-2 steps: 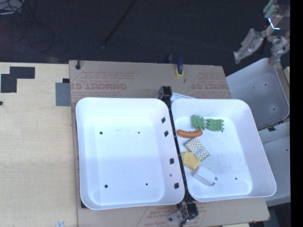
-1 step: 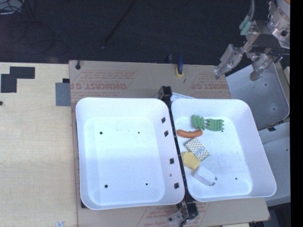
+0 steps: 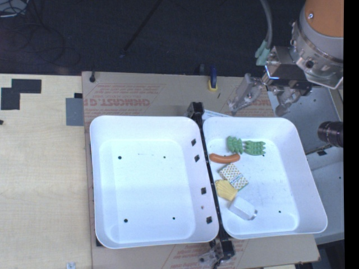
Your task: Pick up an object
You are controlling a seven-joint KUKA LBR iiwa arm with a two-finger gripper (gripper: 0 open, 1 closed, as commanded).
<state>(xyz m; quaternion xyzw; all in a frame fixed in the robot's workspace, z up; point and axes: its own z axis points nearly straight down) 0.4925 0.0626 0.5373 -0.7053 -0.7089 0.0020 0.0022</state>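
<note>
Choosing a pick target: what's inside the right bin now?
The right bin holds a green toy, orange sausage, patterned block, yellow piece and clear item. The block partly covers the yellow piece.

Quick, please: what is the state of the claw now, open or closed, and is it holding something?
Claw: open, holding nothing, above the far rim of the right bin.

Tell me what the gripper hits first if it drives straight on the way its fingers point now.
Likely the far rim of the right bin, or the cardboard just behind it: the gripper hangs above that edge, pointing down. Depth is unclear, so which comes first is uncertain.
</note>
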